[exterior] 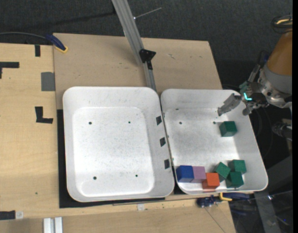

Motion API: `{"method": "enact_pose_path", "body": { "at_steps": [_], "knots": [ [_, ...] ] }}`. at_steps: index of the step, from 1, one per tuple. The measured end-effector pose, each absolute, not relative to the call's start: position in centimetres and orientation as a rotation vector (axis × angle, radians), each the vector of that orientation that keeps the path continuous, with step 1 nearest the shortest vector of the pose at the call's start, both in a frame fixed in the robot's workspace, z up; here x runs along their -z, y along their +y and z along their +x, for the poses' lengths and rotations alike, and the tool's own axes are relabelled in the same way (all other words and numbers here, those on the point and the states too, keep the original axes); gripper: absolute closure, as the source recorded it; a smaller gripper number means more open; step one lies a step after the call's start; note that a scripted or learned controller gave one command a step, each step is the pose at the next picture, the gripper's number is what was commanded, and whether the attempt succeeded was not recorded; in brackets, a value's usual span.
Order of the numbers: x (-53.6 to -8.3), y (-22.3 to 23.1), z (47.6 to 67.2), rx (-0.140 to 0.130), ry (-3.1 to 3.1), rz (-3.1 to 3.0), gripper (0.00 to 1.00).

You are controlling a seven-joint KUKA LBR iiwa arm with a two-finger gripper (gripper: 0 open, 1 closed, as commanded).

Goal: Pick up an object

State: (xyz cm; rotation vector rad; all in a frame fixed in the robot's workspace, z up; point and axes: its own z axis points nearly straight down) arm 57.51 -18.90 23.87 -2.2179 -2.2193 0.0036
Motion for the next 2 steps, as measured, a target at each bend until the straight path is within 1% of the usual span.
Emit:
{"method": "enact_pose_path", "body": {
  "at_steps": [1,2],
  "knots": [
    [-24.0,-18.9,57.6,-0.001,-2.223,-2.219,0.0],
    [-18.9,-18.7,56.5,-0.006,-2.218,-2.217,0.0]
  ]
}}
